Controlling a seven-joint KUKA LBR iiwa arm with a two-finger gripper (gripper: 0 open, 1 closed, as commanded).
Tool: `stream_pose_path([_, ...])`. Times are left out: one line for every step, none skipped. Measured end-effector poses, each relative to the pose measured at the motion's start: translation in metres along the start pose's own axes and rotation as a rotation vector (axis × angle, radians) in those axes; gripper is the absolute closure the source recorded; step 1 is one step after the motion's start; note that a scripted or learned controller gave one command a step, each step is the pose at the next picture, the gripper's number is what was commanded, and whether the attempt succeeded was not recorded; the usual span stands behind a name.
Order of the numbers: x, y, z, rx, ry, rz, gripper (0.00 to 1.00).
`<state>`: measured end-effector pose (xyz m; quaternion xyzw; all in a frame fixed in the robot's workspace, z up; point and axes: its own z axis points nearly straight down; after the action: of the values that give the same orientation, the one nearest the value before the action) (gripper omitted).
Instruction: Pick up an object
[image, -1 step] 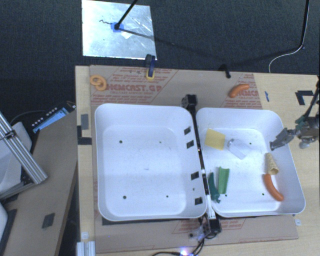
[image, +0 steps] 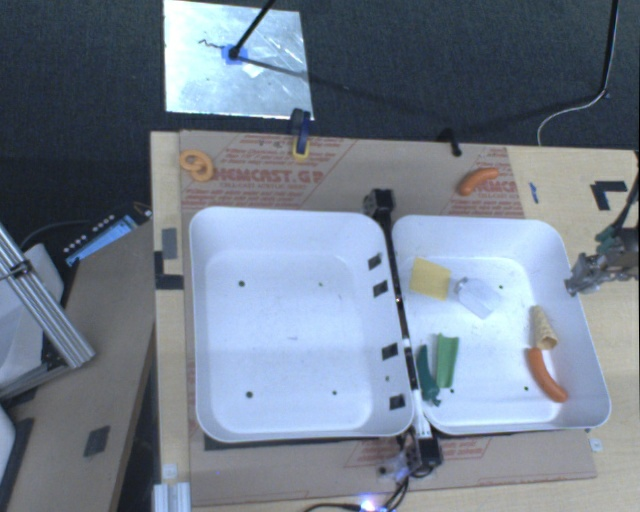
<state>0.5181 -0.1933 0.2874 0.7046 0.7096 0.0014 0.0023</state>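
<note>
1. One tool (image: 590, 275) shows at the right edge of the camera view, a small grey metal part just outside the right rim of the right-hand shallow white plastic bin (image: 575, 300). How it is set I cannot tell at this size, and nothing can be seen in it.
2. Several candidates lie in that bin. Nearest the tool is a short beige ridged cylinder (image: 541, 325), with an orange sausage-shaped toy (image: 547, 374) just beside its lower end, both along the right wall.
3. Further in lie a pale translucent crumpled piece (image: 480, 296) touching a yellow square sponge-like block (image: 431, 278), and two dark and light green flat strips (image: 436, 366) near the divider.
4. I judge the step to be the approach: no object is chosen or lifted yet. The next move calls for bringing the tool over the rim, above one item, then down with room either side; the beige cylinder is the shortest reach.
5. Little of the arm is visible; it enters from the right, low and close to the worktop (image: 600, 170).
6. Beyond, the left-hand white bin (image: 215, 230) sits alongside, and an orange ring (image: 196, 165) and another orange sausage (image: 478, 181) rest on the cardboard sheet (image: 400, 160).
</note>
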Motion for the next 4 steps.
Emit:
stream_pose_path([-0.014,0.014,-0.104,-0.009,-0.004,0.002,1.0])
stream_pose_path([-0.014,-0.032,-0.259,-0.016,-0.007,0.003,1.0])
stream_pose_path([0.035,-0.03,-0.176,0.008,0.003,-0.001,1.0])
stream_pose_path([0.011,-0.03,-0.252,-0.006,-0.003,0.006,1.0])
